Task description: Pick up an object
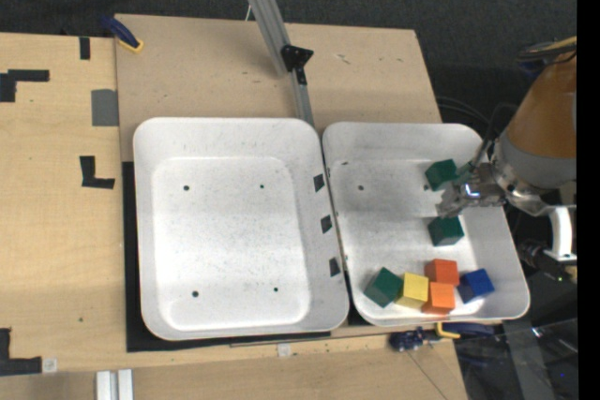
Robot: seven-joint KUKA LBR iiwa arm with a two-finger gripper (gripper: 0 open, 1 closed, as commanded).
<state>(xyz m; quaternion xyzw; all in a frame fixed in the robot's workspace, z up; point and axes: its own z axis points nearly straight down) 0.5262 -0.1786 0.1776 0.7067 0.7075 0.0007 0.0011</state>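
Nothing is lifted yet – every block lies on the floor of the right bin, so the pick is still to do. The end effector sits low over that bin's right side, between two green blocks: one just above it near the far wall, the other just below. Whether it is open or closed I cannot tell, and no block shows in its grip. Along the near wall lies a cluster – a third green block, a yellow one, two orange ones and a blue one. The arm comes in from the right edge, its wrist bent down toward the bin. The left bin sits beside it on the table
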